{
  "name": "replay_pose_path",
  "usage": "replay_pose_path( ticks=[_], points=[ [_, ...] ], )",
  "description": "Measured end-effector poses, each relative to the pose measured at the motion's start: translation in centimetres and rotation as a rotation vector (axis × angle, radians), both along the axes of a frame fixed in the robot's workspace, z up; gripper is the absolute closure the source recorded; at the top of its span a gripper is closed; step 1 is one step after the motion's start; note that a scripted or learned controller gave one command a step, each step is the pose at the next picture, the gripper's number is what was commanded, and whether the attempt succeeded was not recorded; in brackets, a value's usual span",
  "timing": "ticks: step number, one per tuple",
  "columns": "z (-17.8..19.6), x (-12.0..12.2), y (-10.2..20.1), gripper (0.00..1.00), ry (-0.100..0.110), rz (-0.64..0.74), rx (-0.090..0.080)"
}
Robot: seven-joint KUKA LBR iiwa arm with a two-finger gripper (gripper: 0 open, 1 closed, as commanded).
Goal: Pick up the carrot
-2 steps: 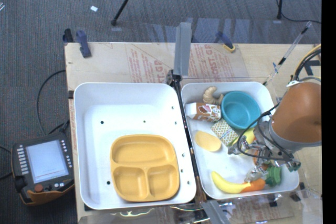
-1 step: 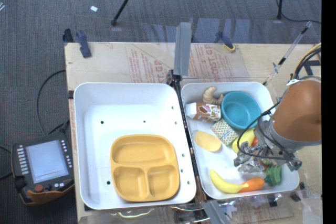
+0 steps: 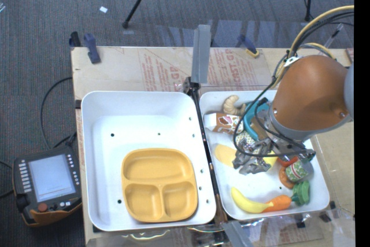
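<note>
The carrot (image 3: 281, 202) lies near the front rim of the right bin (image 3: 321, 187), at about five o'clock in it, its green top (image 3: 302, 192) pointing toward three o'clock; its tip touches the banana (image 3: 247, 200) lying at its nine o'clock; a tomato (image 3: 294, 171) sits just at its twelve o'clock. The gripper (image 3: 252, 162) hangs at the carrot's eleven o'clock, apart from it, over the bin's middle; whether its fingers are spread or pressed together I cannot tell; nothing shows between them. The left bin (image 3: 98, 124) bears a yellow tray (image 3: 160, 184).
</note>
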State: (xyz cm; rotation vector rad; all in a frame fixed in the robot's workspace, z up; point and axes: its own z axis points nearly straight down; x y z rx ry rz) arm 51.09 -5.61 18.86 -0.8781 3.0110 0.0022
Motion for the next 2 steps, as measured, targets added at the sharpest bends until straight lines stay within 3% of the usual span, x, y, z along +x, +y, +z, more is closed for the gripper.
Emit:
replay_pose_path(
  ticks=[1, 2],
  points=[
    [6.7, 4.0, -1.7, 1.0, 0.0, 0.366, -0.001],
    [-6.0, -0.3, -8.0, 1.0, 0.016, 0.453, 0.006]
  ],
)
